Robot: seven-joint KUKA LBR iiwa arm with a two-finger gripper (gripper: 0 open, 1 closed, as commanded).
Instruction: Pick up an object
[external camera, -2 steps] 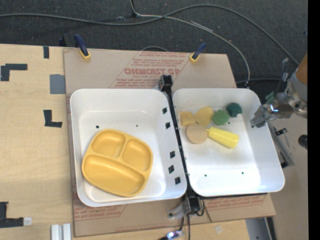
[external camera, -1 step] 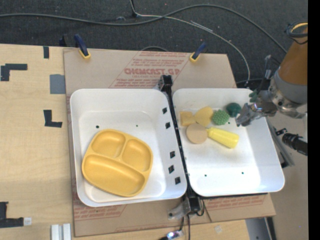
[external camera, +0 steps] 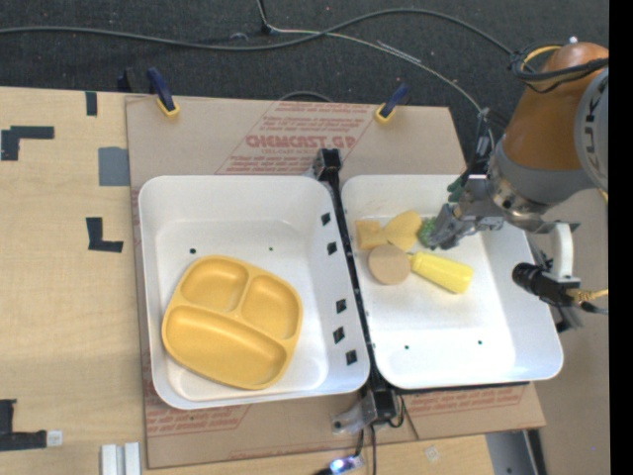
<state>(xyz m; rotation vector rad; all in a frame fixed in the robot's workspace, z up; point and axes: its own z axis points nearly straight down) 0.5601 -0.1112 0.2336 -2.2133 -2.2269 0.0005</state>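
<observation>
Overall, the bench is a light wooden surface [external camera: 59,295] marked with dark tape pieces at the far left. A brown cardboard sheet [external camera: 287,142] with red print lies on it, held at its far edge by two blue-and-yellow clamps [external camera: 161,92]. Beyond the bench the floor is dark, with thin cables [external camera: 326,30] trailing across it.

Two white bins sit side by side on the cardboard, touching along a black divider strip. The left bin [external camera: 178,206] holds a yellow compartment plate [external camera: 231,321], lying flat toward its near left.

The right bin [external camera: 465,344] holds a cluster in its far left part: a pale yellow block [external camera: 369,234], a yellow rounded piece [external camera: 404,230], a tan disc [external camera: 389,264] and a yellow cylinder [external camera: 442,272], all close together or touching.

The gripper [external camera: 442,229] is low over the right bin, just right of the rounded piece. Whether it is released or clenched cannot be told.
</observation>
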